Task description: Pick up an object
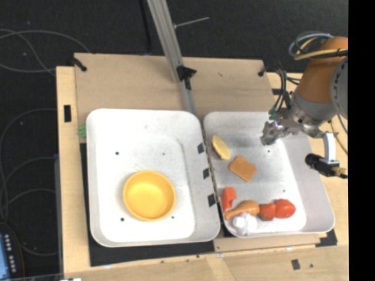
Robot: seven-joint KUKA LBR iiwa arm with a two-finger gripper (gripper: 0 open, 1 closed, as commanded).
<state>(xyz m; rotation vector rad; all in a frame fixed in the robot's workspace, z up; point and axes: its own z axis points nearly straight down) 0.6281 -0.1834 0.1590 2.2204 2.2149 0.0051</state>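
The step in hand looks like the approach: the gripper (269,134) hangs over the right bin (304,180), up and right of the orange block (242,168), gripping nothing visible. Whether it is apart or together I cannot tell. Next it likely must descend onto 1 object.

Look to the upper middle of the frame and you see a grey metal pole (167,37) slanting down to the gap between the bins. Both bins sit on a tan wooden bench (132,84). Thin cables (23,40) loop over the dark floor at the left.
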